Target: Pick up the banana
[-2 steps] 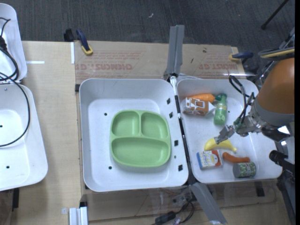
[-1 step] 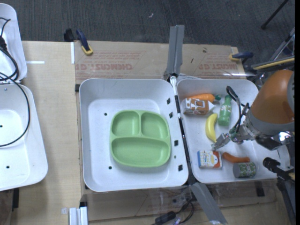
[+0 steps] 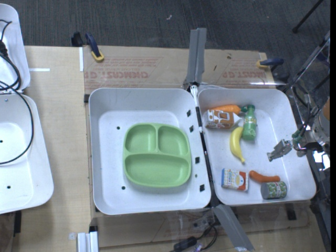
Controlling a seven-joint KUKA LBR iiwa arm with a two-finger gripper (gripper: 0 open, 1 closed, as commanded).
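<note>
Camera view from above the bench: two shallow white bins lie side by side on a wooden top. The left bin (image 3: 100, 156) holds a green divided plate (image 3: 157, 155), lying flat near its middle. The right bin (image 3: 294, 114) holds all the small items. The banana (image 3: 237, 144) lies near the centre of this bin, its length running roughly front to back and curving slightly. Just above it, a brown-and-white carton (image 3: 219, 119) lies on its side, with an orange carrot (image 3: 226, 109) touching the carton's far edge. A green bottle (image 3: 249, 123) stands just beside the banana's upper end, on its right, near or touching it. Toward the front wall, a small red-and-white box (image 3: 234, 179) lies below the banana's lower tip, apart from it; a second orange carrot (image 3: 264, 176) and a green can (image 3: 274, 189) lie to that box's right. The gripper (image 3: 277, 150) enters from the right edge and hangs over the bin's right part, well apart from the banana, with bare bin floor between them; whether its fingers are spread or closed cannot be told, and nothing is seen between them.
</note>
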